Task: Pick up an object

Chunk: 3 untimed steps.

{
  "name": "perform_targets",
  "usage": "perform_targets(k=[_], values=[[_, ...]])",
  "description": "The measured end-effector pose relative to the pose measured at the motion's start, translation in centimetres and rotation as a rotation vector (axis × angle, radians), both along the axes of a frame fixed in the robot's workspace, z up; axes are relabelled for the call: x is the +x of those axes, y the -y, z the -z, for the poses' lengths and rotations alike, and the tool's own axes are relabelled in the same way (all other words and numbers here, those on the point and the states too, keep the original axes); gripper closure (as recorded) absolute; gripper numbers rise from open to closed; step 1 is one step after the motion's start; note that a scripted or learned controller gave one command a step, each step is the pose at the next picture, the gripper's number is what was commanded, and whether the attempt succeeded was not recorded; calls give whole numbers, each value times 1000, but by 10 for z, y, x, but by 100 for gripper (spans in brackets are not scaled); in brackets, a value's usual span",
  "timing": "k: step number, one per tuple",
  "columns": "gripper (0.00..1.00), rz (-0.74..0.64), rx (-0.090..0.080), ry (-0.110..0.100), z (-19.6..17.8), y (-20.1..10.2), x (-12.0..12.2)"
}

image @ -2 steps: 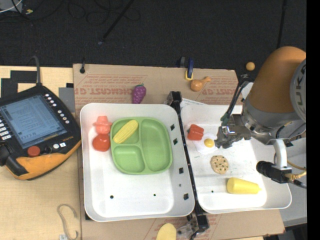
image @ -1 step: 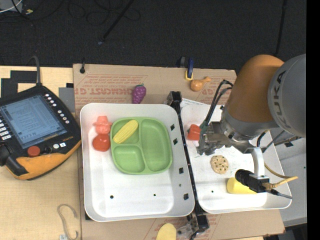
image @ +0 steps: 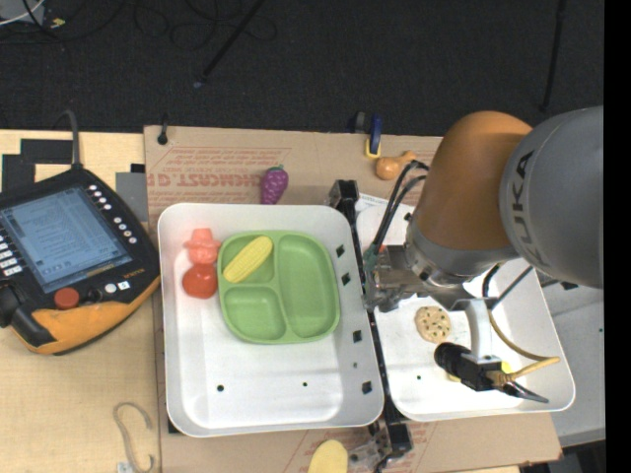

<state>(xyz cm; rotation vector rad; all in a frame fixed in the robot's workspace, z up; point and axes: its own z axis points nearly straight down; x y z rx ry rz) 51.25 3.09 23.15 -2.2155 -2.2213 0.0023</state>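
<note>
Cookie gets described first: round, tan, dotted with dark chips, pretty much a toy biscuit. It's laid flat on the white floor of the right bin, in the left half of that bin, with bare white floor all around it. Nothing is touching it.

The arm is brought in from the right and bent down over the right bin, so the upper part of that bin is covered by its grey body and the orange band. The wrist is angled toward the strip between the two bins. The gripper is seen low at the left wall of the right bin, up and to the left of the cookie, near it but apart from it. How far the gripper is open can't be told from this angle, since it's mostly buried in shadow and cables under the wrist.

For context, the left bin is taken up by a green divided plate, with a yellow corn cob set in its upper-left compartment. A red and pink toy is parked just beside the plate's left edge. A control pendant is left on the bench further left.
</note>
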Motion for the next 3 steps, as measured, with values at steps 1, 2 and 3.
perform_targets(k=[1, 2, 3], values=[[100, -1, -1, 1, -6, -55, -7], [100, 3, -2, -1, 3, -60, -15], [100, 4, -2, 2, 0, -64, 2]])
